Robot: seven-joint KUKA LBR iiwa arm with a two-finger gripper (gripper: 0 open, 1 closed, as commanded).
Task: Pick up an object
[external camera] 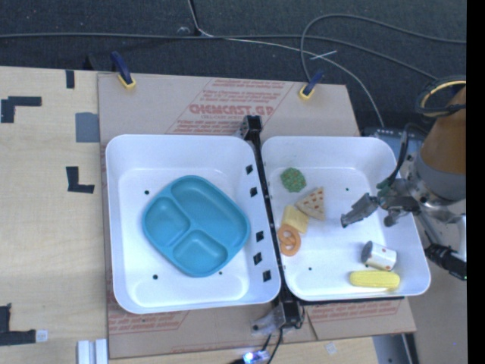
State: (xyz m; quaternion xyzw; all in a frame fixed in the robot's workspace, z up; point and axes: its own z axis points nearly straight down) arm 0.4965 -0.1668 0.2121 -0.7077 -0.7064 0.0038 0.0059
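Objects sit in your right bin (383,158): broccoli (293,179), pizza slice (312,202), cheese (295,219), pretzel (289,240), can (378,255), corn (374,280). Gripper (373,209) hovers above the can, fingers spread apart, holding and touching nothing.

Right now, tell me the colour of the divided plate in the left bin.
Light blue. The divided plate shows plainly in the camera view, lying in the white left bin.
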